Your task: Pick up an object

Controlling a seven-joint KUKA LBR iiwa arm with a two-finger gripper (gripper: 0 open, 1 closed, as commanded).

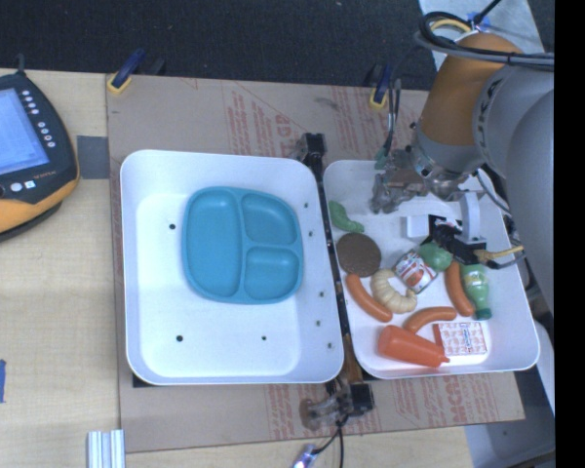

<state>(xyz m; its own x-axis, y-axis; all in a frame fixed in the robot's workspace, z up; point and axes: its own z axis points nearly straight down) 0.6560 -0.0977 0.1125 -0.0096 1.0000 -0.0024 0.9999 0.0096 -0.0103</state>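
Pale wood worktop (49, 291) carries a brown cardboard sheet with two white bins side by side. In the left bin (156, 339) lies one blue divided plate (242, 245). In the right bin (512, 354) the toy food is piled close: two sausages (369, 298), one orange carrot (409, 347), one brown round disc (358, 254), one small can (414, 270), one flat box (463, 339) and some green pieces. The pincer (395, 188) hangs over the far end of that bin, above bare floor beside a green leaf (346, 217); whether it is open or closed I cannot tell. I judge the risk to be a miss: coming down there it may close on nothing, or nudge crowded pieces aside. One screen pendant (19, 154) rests at the left.
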